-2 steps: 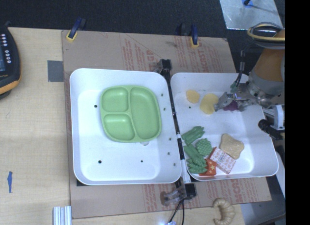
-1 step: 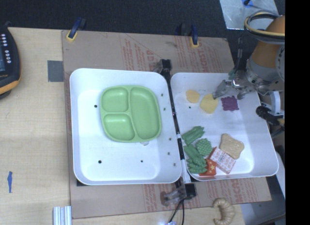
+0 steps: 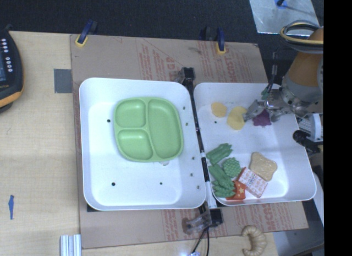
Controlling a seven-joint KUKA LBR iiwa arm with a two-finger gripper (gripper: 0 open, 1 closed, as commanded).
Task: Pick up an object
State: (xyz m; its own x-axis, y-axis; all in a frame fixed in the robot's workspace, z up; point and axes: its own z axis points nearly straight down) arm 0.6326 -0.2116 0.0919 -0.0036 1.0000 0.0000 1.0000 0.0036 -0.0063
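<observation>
Two fingers of the gripper (image 3: 265, 112) look spread around a purple toy (image 3: 263, 119), so squeeze gently, then lift straight up.

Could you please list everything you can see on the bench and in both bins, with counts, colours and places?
left bin: one, white, bench centre
divided plate: one, light green, inside left bin
right bin: one, white, beside left bin
round pieces: two, yellow, upper right bin
purple item: one, purple, at the gripper
green toy foods: a cluster, green, lower left of right bin
bread slice: one, tan, lower right bin
packet: one, red and white, next to the bread
clamps: two seen, blue and yellow, board's far edge
gripper: one, grey, over upper right bin
</observation>
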